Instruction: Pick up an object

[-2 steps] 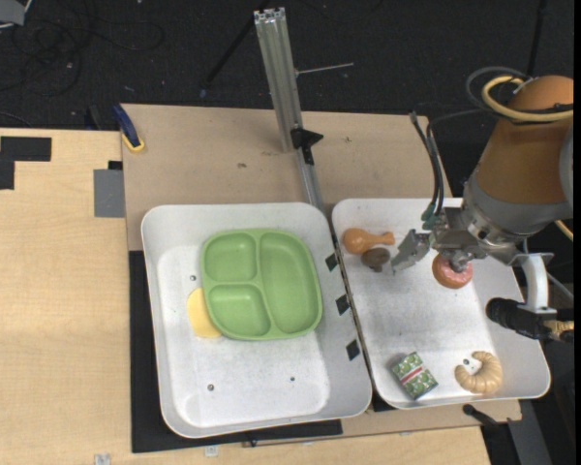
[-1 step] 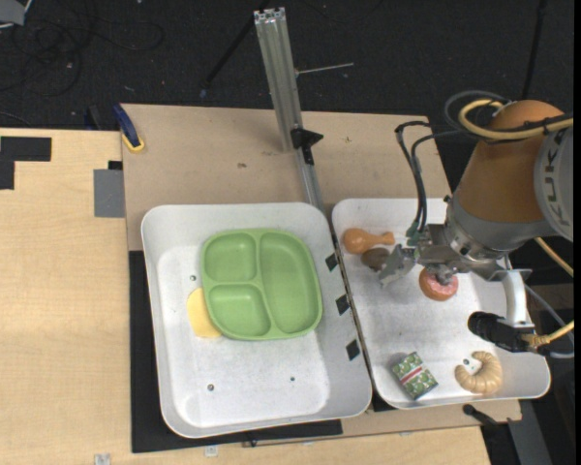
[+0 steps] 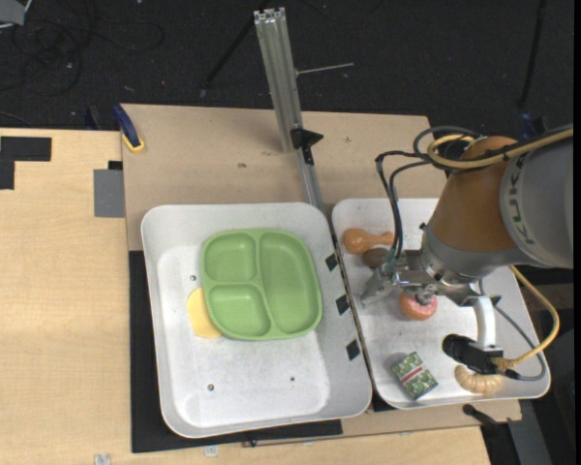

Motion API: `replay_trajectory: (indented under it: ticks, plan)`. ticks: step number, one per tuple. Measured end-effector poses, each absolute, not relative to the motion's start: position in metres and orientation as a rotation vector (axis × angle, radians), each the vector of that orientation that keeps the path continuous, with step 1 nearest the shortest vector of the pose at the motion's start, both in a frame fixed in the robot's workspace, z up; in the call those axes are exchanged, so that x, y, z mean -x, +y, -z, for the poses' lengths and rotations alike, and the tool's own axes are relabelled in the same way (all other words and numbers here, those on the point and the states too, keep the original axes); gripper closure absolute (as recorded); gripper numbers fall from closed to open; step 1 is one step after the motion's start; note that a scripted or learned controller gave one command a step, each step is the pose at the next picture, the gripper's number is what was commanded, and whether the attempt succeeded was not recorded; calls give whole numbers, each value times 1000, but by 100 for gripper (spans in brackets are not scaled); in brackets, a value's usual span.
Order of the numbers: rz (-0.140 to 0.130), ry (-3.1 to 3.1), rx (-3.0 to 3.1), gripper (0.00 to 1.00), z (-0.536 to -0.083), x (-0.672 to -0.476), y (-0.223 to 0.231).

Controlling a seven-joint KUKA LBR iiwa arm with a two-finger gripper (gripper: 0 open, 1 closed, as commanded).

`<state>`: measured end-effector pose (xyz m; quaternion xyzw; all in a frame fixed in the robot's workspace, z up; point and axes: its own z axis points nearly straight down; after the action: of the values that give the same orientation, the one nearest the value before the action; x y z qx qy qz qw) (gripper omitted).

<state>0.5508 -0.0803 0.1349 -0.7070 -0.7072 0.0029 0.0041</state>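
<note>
1. Left bin (image 3: 242, 410): its front rim is closest to the lens. It holds a green divided plate (image 3: 261, 284), with a yellow piece (image 3: 199, 316) poking out from under the plate's left edge. All of that is well apart from me and isn't what I'd go for on this try.
2. Right bin (image 3: 382, 332), far-left area: an orange-tan rounded piece (image 3: 358, 239) sits against a darker brown piece (image 3: 376, 256). I can't tell if they're one thing or two.
3. My gripper (image 3: 404, 281) hangs over the middle of the right bin, just right of that pair. I can't tell whether it's open or closed, because my own wrist blocks the angle.
4. Likely target: the red-and-pink object (image 3: 417, 305) on the bin floor, right at the gripper's near side. I can't tell whether we're touching. I see nothing held, so I judge the pick as not made yet.
5. To do it well:
   - Centre over the red-and-pink object before closing.
   - Descend straight down and close only once it's bracketed.
   - Lift straight up.
   - It looks rounded, so an off-centre squeeze could squirt it sideways.
   - Keep clear of the brown piece on the left.
6. A green box (image 3: 413, 375) lies nearer the front, and a tan curved piece (image 3: 481, 382) is in the front-right corner. Both are apart from the target and shouldn't interfere. The box looks like a decent fallback.
</note>
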Motion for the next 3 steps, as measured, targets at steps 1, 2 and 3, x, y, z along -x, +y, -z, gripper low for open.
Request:
replay_trajectory:
  ticks: [1, 2, 3]
  plan:
    - [3, -2221, 2227, 0, -103, -553, -82]
    - [-3, -2212, 2231, 100, -111, -551, -83]
    - [1, -2216, 2228, 100, -163, -544, -91]
